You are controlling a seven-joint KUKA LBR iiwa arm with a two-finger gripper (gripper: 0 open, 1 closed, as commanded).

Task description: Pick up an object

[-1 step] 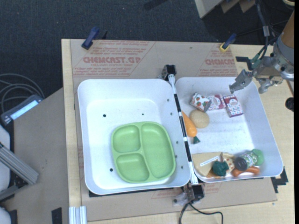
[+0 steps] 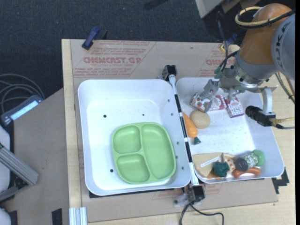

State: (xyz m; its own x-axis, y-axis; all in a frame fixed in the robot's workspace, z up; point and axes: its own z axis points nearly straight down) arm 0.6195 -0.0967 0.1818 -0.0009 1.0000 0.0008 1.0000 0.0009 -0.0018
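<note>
At the upper right of the frame the grey arm with its orange band reaches down into the right bin (image 2: 262, 139), and its pincer (image 2: 219, 89) hangs low over the bin's upper part, fingers spread to either side of a cluster of small packets. One finger sits just beside a red-and-white snack packet (image 2: 202, 101), which tilts up against it; a second reddish packet (image 2: 234, 108) lies just to the right. Nothing is visibly pinched between the fingers, so the grasp looks not yet made; the open stance suggests it is lined up to close on a packet.

Below the packets lie a pale round potato-like object (image 2: 200, 120) and an orange carrot-like toy (image 2: 190, 124) against the divider. At the bin's lower edge a tan plate (image 2: 202, 165) bears small toy foods. The left bin (image 2: 93, 102) holds a green divided tray (image 2: 143, 152), well apart from the arm. Both bins rest on the counter (image 2: 117, 55).
</note>
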